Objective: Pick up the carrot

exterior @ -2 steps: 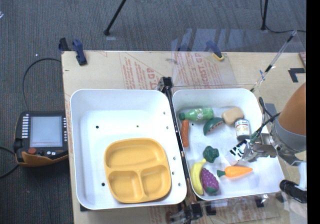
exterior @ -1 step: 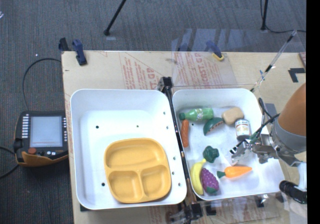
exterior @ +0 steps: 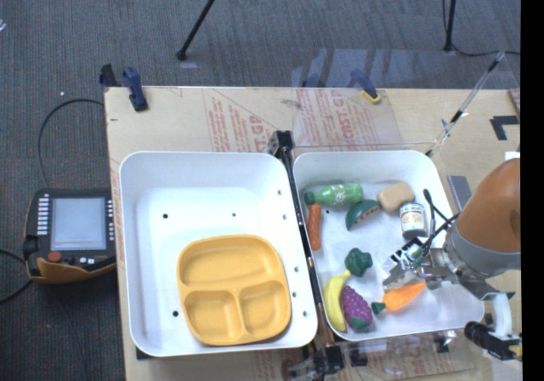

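Note:
The carrot [exterior: 403, 296], orange with a small green top at its left end, lies tilted near the front of the right bin [exterior: 425, 168]. My gripper [exterior: 416, 271] hangs directly over the carrot's right end, at or just above it. The grey arm with its orange band [exterior: 501, 209] reaches in from the right. From this angle I cannot make out whether the carrot is gripped.
The right bin also holds a green bottle [exterior: 335, 195], bread [exterior: 395, 196], a watermelon slice [exterior: 362, 213], a small jar [exterior: 412, 219], a slim orange-red piece [exterior: 314, 226], broccoli [exterior: 358, 262], a banana [exterior: 334, 303] and purple grapes [exterior: 357, 309]. In the left bin [exterior: 153, 201] lies a yellow divided plate [exterior: 212, 264].

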`<action>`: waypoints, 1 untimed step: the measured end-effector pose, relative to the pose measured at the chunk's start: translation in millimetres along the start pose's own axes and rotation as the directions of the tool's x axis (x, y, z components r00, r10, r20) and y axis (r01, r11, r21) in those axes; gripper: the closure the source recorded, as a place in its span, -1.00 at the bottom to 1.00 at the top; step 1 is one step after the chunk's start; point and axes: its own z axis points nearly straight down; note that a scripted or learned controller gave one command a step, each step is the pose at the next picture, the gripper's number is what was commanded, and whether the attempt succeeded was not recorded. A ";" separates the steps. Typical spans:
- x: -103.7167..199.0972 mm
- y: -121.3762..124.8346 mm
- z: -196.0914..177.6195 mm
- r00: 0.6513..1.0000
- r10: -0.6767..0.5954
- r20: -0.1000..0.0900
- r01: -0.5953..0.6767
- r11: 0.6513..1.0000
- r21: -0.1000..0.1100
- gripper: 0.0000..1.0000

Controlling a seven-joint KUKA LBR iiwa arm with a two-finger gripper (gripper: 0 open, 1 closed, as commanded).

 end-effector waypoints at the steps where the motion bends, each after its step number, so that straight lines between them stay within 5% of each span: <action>1: -0.9 -0.6 -9.9 1.000 0.007 -0.003 -0.007 1.000 0.003 1.00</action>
